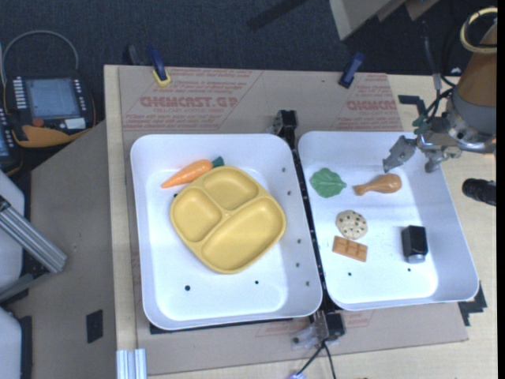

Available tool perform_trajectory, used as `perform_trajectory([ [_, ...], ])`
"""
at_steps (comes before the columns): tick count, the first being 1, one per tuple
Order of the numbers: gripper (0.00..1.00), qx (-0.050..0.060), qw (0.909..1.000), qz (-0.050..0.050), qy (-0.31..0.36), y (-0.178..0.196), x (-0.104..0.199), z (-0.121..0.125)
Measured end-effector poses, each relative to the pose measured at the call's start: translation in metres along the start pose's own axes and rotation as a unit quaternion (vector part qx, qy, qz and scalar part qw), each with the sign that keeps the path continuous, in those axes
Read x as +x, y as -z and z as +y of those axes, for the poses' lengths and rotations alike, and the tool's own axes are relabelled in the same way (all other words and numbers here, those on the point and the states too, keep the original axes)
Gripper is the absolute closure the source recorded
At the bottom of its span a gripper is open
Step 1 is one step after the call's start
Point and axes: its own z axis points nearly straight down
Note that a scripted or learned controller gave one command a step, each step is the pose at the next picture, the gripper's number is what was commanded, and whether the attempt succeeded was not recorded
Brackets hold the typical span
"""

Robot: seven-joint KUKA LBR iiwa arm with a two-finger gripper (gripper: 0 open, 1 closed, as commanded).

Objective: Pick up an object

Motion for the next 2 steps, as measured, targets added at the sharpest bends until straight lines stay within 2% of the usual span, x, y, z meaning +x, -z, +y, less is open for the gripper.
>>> perform_trajectory([
  [1, 0.00, -0.008, 1.0000, -0.001, 0.002, 0.010, 0.001, 0.003],
  [2, 0.00, -0.006, 1.0000, -0.001, 0.002, -0.034, -0.004, 0.009],
])
